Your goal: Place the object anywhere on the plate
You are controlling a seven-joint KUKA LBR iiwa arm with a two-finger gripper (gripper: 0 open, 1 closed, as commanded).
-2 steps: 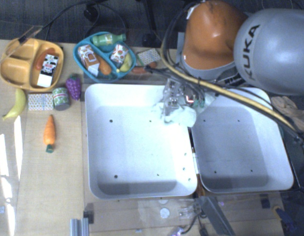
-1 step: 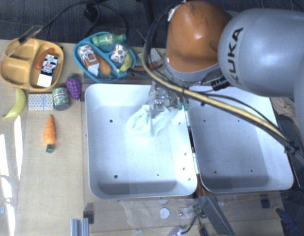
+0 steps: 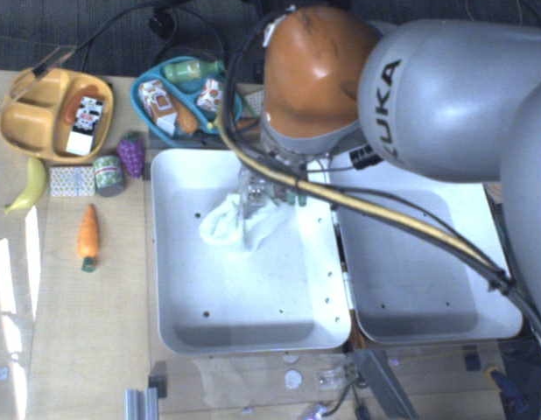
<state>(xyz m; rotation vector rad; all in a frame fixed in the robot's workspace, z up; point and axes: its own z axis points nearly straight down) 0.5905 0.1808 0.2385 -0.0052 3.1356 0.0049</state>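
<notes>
two shallow white bins sit side by side on the pale wooden counter [image 3: 69, 322]. the left white bin [image 3: 253, 322] holds one thing, a crumpled white cloth-like object [image 3: 231, 221], lying in the upper middle of its floor. the right white bin [image 3: 411, 309] shows bare floor where the arm does not cover it.

beyond the bins, at the counter's far left, a yellow divided plastic tray [image 3: 34, 116] carries a small black-and-white carton [image 3: 85, 125] and something orange-red beside it. next to it a blue divided plastic plate [image 3: 157, 90] holds toy food: a green bottle-like piece [image 3: 192, 70] along its top, and brown and white pieces lower down. loose on the counter lie a yellow toy banana [image 3: 27, 186], a small patterned flat packet [image 3: 71, 182], a small green-labelled can [image 3: 108, 175], a purple bunch of toy grapes [image 3: 130, 154] and an orange toy carrot [image 3: 88, 234].

the grey arm [image 3: 463, 103] reaches in from the right, its big orange band [image 3: 310, 59] hanging above the left bin's far edge, with black and yellowish cables looping off it. the tool [image 3: 253, 201] points down onto the cloth-like object's right part, touching or just over it; whether its tips are spread or pinched i cannot tell.

the grey casing reads "kuka" in black letters.
</notes>
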